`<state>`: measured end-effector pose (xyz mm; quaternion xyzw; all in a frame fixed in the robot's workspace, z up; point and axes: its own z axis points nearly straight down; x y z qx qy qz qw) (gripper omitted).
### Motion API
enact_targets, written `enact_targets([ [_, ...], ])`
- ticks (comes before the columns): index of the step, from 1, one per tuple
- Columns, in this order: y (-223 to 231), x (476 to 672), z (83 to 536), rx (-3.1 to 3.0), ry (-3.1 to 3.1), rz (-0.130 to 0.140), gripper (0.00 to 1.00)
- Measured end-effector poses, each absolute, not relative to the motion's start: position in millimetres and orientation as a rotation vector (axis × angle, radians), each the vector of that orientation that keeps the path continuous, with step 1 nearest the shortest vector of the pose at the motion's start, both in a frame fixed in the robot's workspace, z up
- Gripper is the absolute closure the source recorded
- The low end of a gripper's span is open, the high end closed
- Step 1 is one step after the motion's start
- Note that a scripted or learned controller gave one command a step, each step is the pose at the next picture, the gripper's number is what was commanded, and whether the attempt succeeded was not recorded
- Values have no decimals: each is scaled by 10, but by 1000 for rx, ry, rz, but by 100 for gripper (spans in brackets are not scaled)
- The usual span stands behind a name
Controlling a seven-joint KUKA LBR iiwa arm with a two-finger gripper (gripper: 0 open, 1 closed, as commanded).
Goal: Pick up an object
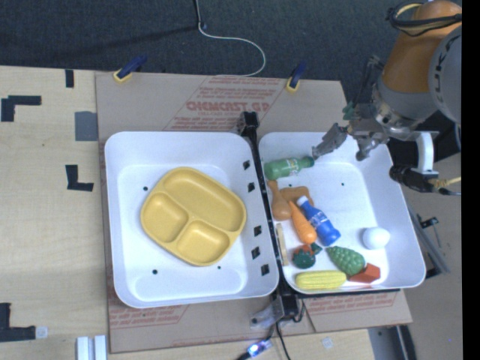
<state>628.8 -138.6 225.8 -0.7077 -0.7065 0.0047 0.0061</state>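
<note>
Gripper poised above the right bin, nothing picked yet.

The right bin (390, 201), lower right, holds the toys; the arm (420, 58) hangs at upper right, gripper (346, 142) spread and holding nothing, just right of the green bottle (287, 166). Next, I judge: descend and close on it.

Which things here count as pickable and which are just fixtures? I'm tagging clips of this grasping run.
Pickable: green bottle, blue bottle, carrot, corn cob, white ball, yellow divided plate. The open gripper hovers near the green bottle.

Fixtures: two white bins, cardboard sheet.
</note>
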Motion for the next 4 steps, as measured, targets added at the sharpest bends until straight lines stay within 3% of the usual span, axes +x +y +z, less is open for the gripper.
enact_targets([
  [1, -1383, 6314, 2343, -2219, -2222, 2, 0],
  [3, -1430, 6275, 1140, -2217, -2220, 7, 0],
  [4, -1420, 6271, 824, -2218, -2224, 5, 0],
])
